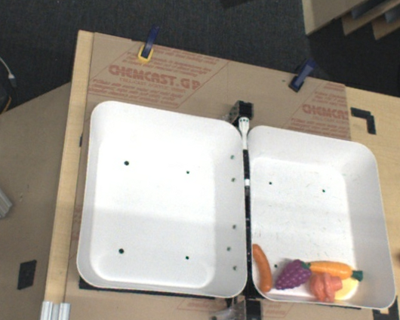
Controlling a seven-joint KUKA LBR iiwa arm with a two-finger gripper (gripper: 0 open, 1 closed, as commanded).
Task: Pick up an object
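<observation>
While the purple grapes (292,274), carrot (335,270) and orange sausage (261,268) lie clustered at the right bin's (307,205) near edge, the pick looks unstarted; next comes reaching over one piece.

Two bins sit side by side on the bench (199,79). In the right bin (320,176), along its near edge, lie a sausage (261,268), grape bunch (292,274) and carrot (335,269). The left bin (156,194) adjoins it.
</observation>
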